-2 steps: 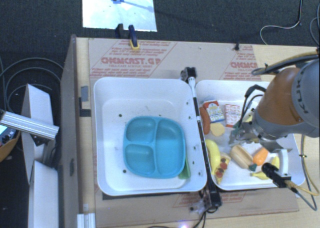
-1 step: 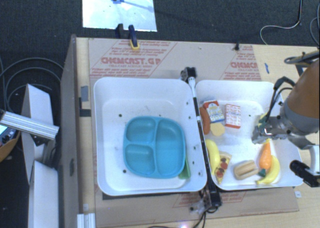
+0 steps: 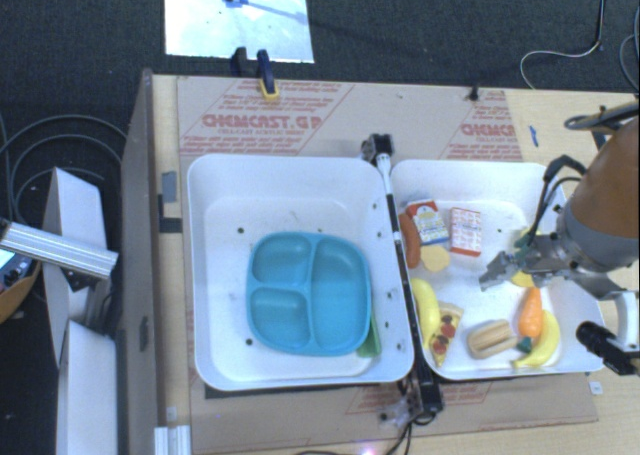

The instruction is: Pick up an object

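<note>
We are at the approach step: above the right bin (image 3: 470, 175), our gripper (image 3: 497, 274), its grasp impossible to tell, hovers by the right edge, needing descent onto the carrot (image 3: 531, 312).

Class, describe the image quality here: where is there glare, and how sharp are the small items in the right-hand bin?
Camera view: strong glare whitens the sheet on the floor; the blue tray is evenly lit with soft edges; the toy foods such as the carrot look slightly blurred, and the gripper is indistinct.
</note>
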`<state>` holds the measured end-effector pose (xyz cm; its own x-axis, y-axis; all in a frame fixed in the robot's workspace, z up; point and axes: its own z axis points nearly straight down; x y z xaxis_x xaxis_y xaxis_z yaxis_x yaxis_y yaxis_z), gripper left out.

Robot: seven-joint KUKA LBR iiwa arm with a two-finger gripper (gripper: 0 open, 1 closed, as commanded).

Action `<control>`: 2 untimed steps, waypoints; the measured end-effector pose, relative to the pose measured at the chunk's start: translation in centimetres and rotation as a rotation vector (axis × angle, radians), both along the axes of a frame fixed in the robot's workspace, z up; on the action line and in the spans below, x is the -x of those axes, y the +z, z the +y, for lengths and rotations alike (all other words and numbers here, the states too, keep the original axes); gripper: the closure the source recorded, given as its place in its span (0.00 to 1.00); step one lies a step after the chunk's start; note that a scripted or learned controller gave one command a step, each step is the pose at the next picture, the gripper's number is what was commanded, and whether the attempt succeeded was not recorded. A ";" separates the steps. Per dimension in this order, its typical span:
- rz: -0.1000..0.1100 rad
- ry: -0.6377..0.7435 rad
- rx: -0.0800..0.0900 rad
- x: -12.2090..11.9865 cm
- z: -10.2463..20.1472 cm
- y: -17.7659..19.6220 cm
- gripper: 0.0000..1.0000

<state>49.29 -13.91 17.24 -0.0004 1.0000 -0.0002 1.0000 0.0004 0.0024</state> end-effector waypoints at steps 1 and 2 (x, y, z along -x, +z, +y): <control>0.000 0.007 0.000 -5.3 3.7 -9.2 0.00; -0.010 0.008 0.002 -15.6 4.4 -8.6 0.00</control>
